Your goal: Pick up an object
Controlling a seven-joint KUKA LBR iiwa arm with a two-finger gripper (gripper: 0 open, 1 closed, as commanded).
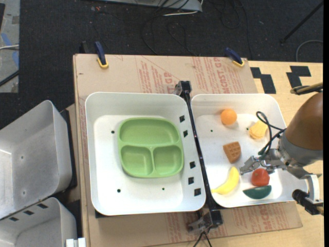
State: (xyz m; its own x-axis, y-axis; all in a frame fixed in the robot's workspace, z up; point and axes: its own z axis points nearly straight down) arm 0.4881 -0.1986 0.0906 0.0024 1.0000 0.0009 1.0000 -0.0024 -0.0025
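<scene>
While the arm (306,133) is reaching in from the right over the right-hand bin (205,107), its jaws (255,164) are hanging low above the near half of that bin, and how far they are parted cannot be told from this slanting view; nothing is showing between them. Just to the right of and a little nearer than the jaws, a red tomato-like toy (260,177) is lying on the bin floor, close beside them but not in them; being round, it is showing no long axis. Touching or almost touching its near side, a dark green piece (257,192) is lying with its long axis running left to right. To the left of the jaws a yellow banana (228,182) is resting with its long axis slanting from near-left to far-right, its curve bowing toward the near right. Farther from the camera a brown waffle piece (232,151) is sitting left of the jaws, an orange ball (229,117) is sitting at the far side, and a pale yellow toy (258,130) is lying to its right beneath a black cable. In the left bin (103,107) a green divided tray (151,147) is lying flat on the bench (133,71).
</scene>
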